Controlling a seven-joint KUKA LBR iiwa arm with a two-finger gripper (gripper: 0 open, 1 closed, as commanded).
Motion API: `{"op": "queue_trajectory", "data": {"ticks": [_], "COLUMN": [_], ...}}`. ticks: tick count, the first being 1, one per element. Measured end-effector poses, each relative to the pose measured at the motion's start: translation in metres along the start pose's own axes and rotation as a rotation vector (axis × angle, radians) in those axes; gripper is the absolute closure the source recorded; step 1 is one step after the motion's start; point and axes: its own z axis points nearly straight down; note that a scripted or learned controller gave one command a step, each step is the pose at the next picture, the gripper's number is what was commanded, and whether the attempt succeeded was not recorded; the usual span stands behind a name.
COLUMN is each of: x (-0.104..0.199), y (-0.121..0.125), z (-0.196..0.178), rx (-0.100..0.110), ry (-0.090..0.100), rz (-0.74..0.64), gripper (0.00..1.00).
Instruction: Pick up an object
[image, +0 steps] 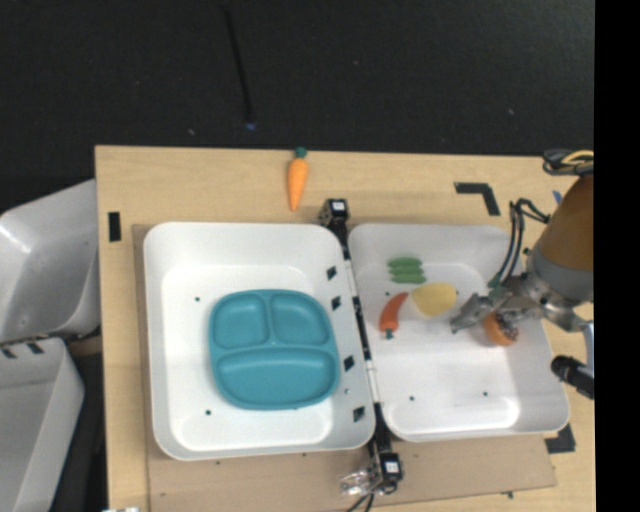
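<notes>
Camera view shows the claw (487, 318) low in the right bin (455, 405), its fingers spread apart. An orange thing (501, 332) sits just beside it.

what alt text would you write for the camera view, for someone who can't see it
A grey robot arm reaches from the right into the right white bin, its gripper low beside a small orange object, near a yellow piece, red pepper and green item. The left bin holds a teal divided plate; a toy carrot lies on the bench.
</notes>
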Motion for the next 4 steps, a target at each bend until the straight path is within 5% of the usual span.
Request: {"op": "queue_trajectory", "data": {"ticks": [1, 3, 4], "x": [-0.002, -0.001, 0.050], "y": [0.001, 0.008, 0.029], "z": [-0.014, -0.084, -0.098], "rx": [-0.006, -0.006, -0.005], "ry": [-0.003, -0.002, 0.000], "rz": [0.001, -0.004, -0.007], "gripper": [1.00, 1.00, 1.00]}}
